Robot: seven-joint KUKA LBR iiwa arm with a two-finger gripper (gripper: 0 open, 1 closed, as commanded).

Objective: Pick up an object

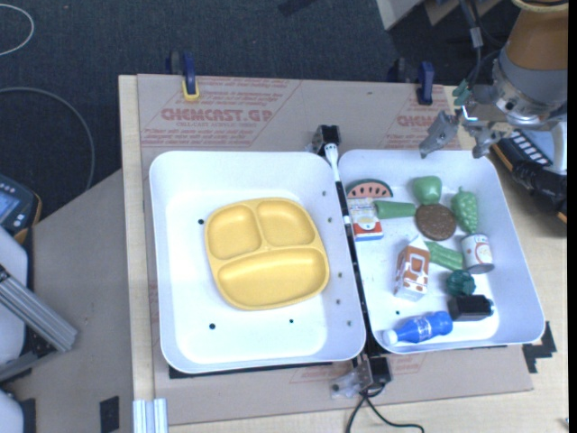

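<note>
The right bin (514, 278) holds several small items: a watermelon slice (368, 189), a green pepper (426, 188), a brown round disc (435, 222), a bunch of green grapes (466, 210), a small red-and-white carton (364, 223), an orange-and-white box (413, 270), a silver can (477, 252), a black block (471, 308) and a blue bottle (422, 327). My gripper (458, 141) hovers over the bin's far edge, above and behind the pepper. It is open, with nothing between its fingers.
In the left bin (176, 269) lies a yellow divided plate (266, 251). Both bins rest on a brown board (270, 106) held by blue clamps (187, 72) at the back. The arm (536, 43) comes in from the upper right.
</note>
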